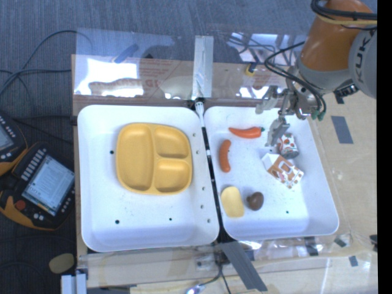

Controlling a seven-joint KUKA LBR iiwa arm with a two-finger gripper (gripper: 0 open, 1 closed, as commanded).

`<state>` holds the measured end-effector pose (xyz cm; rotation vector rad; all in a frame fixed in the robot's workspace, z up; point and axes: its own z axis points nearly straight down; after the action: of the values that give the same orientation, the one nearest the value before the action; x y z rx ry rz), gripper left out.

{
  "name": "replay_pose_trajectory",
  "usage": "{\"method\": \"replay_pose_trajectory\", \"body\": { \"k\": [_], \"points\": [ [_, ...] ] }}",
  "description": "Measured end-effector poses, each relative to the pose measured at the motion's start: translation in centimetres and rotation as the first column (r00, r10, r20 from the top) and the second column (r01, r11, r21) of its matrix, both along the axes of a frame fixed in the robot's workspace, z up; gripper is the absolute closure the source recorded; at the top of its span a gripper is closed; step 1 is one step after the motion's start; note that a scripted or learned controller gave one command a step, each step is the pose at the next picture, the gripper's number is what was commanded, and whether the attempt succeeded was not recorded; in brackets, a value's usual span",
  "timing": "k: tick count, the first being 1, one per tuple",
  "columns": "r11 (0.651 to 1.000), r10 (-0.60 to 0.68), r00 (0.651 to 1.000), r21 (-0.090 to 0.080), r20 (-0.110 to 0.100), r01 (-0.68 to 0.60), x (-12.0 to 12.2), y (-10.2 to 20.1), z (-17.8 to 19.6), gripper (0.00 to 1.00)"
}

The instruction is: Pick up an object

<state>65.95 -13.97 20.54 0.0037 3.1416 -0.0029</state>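
Over the right bin (318, 208) hangs the arm (334, 35), reaching in from the right with its orange band up top and cables looping off the wrist. Down at the tip, the claw (277, 131) sits low over the bin's far right part, right above a small white-and-orange carton (288, 144). How wide the claw stands, I cannot tell; metal and carton blur together from up here. It looks to touch or nearly touch that carton, but nothing is clearly seen between its tips.

Just in front of that carton lies a second carton (284, 169), white with orange print, tilted. A red pepper (246, 132) lies just left of the claw, close to it. Farther left, a sausage (225, 155) rests lengthwise near the bin's left wall. Toward the near edge sit a yellow lump (231, 201) and a brown nut (255, 200), side by side, apart.

Across the divide, the left bin (98, 213) carries a yellow tray (154, 158) with three compartments. Both bins rest on the counter (352, 164).
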Motion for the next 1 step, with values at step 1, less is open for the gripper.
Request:
{"method": "replay_pose_trajectory", "body": {
  "k": [1],
  "points": [
    [0.996, 0.088, 0.996, 0.0, -0.001, -0.088, -3.59, 1.42, -10.68, 0.0]
  ]
}}
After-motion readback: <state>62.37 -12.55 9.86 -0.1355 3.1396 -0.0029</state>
